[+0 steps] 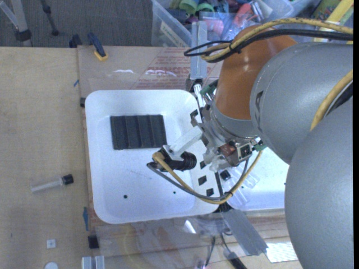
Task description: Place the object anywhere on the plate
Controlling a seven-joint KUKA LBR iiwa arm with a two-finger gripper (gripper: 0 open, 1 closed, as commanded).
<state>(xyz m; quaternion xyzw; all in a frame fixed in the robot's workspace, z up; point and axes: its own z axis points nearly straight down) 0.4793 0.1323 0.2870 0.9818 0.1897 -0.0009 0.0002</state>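
Where the left bin [106, 172] curves nearest, one black speck [124, 195] sits on its floor. Left of bin, on the bench, lies a small tube [50, 182] with black cap. Gripper [216, 170] hangs over bin's right edge under the arm [291, 94]; claw state: cannot tell, wrist hides it. Slab [138, 131], dark, ridged, lies flat in bin's far-left part, apart from gripper. Beyond bin, clear tub [162, 15] of coloured toys.

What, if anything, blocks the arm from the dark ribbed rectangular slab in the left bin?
Likely nothing, so yes: the dark ribbed rectangular slab lies flat in the left white bin, uncovered, the grey arm hanging beside it.
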